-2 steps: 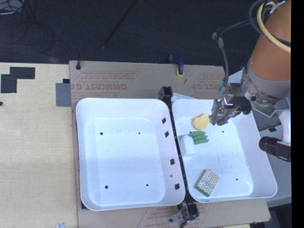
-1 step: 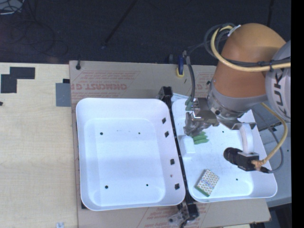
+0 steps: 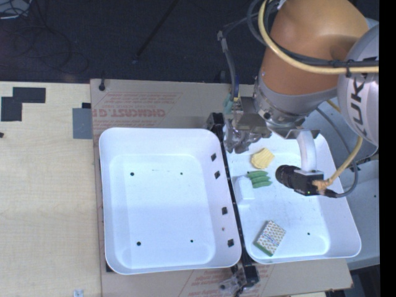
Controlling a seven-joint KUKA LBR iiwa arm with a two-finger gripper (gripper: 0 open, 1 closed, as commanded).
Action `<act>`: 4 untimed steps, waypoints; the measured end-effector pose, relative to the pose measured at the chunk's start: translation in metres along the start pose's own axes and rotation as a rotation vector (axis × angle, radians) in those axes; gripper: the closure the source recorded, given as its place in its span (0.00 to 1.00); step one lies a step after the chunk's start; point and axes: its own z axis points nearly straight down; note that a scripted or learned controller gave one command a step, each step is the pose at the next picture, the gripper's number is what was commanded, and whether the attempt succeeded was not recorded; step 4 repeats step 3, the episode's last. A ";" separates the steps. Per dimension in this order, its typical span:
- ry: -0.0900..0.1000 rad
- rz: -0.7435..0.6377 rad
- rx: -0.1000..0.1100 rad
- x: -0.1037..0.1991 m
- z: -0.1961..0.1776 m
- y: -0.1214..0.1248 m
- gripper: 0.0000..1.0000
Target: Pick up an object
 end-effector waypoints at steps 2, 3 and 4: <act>0.000 0.004 0.000 0.016 -0.041 -0.062 1.00; 0.001 0.000 0.000 0.053 -0.103 -0.062 1.00; 0.001 0.000 0.000 0.053 -0.103 -0.062 1.00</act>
